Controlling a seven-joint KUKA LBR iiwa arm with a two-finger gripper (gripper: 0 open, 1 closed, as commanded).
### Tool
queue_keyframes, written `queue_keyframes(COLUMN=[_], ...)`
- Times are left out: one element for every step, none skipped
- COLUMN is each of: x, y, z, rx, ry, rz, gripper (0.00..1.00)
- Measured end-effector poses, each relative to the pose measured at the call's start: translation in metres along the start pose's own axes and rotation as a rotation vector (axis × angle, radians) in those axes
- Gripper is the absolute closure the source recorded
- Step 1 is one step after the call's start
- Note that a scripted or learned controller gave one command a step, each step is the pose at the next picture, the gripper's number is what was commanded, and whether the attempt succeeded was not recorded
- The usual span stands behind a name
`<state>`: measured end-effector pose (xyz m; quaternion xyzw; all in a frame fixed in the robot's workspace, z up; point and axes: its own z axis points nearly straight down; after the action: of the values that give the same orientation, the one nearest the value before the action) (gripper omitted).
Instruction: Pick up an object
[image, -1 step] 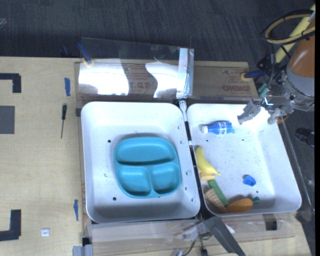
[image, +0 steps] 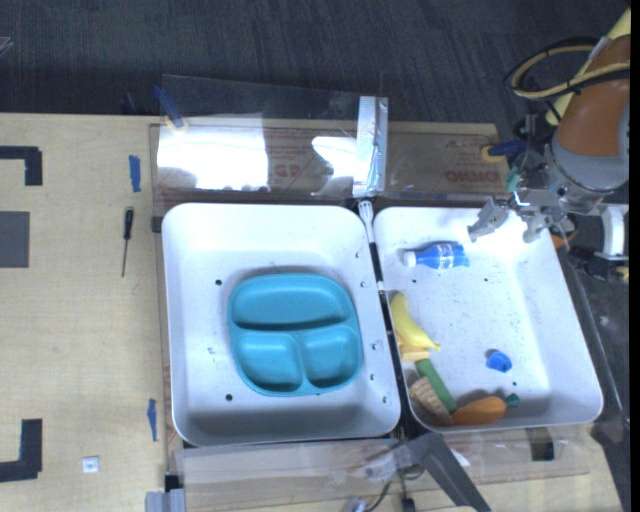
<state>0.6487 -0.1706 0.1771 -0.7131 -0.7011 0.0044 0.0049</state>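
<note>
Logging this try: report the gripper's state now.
Gripper: open, holding nothing, above the right bin's far edge, near the bottle.

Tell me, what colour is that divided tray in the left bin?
Light blue, a turquoise shade. The tray shows plainly in the camera view.

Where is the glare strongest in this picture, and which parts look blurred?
In the camera view, glare is strongest on the clear panel behind the left bin, washing out its surface; the pincer and arm look soft; the blue bottle and the blue tray stay fairly sharp.
</note>
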Motion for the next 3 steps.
queue_keyframes(x=[-0.018,0.006,0.078], y=[0.021,-0.037,-0.017], z=[0.091,0.091,0.031], rx=[-0.011,-0.017,-0.022], ry=[0.005,-0.001,0.000], rz=[-0.002,-0.016,-0.090], gripper=[0.00,0.00,0.00])
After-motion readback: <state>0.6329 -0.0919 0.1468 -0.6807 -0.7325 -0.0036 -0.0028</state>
